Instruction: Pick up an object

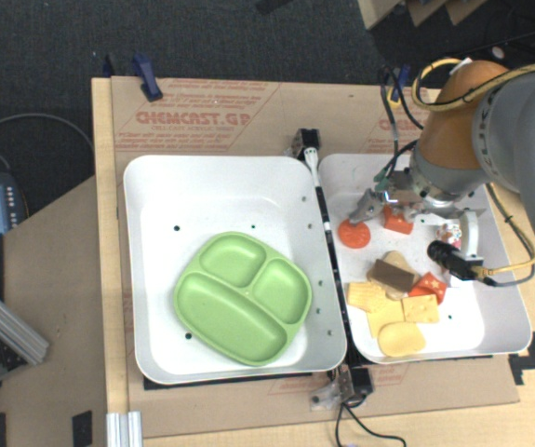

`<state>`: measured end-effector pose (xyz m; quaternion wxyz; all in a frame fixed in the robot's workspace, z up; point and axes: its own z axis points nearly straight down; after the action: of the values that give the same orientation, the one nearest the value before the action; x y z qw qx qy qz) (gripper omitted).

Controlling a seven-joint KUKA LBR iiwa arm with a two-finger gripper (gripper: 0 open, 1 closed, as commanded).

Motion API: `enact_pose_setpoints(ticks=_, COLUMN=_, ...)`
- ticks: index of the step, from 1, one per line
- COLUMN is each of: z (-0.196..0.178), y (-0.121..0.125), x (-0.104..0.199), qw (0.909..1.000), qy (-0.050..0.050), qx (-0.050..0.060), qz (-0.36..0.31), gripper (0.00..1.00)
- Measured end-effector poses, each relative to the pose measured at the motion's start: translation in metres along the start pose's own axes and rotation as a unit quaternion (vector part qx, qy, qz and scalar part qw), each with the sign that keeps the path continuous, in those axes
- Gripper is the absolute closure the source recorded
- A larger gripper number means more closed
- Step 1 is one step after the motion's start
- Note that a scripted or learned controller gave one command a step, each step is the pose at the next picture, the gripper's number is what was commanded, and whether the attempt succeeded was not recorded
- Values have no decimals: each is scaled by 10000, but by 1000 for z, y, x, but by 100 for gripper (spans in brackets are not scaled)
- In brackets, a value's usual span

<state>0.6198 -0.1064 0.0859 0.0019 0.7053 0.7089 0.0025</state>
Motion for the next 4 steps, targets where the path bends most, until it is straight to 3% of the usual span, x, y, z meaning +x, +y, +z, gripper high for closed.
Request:
enact_pose_setpoints(ticks=1, z=-11, y=-1, x=-3, qw=10000, qy=-7, qx=-1, qz=25, gripper=100)
enact_pose_setpoints(ticks=2, z=-10, y=-2, x=-3, qw=10000, qy=-6, qx=6, qz=28, gripper=0)
enact_pose_setpoints(ticks=3, z=1, y=-68, x=-41, qw=10000, qy=-2, qx=61, qz=55, gripper=0)
enact_pose_setpoints(ticks=4, z=0, y=5, x=1, qw=10000, qy=1, qx=4, qz=0, gripper=0)
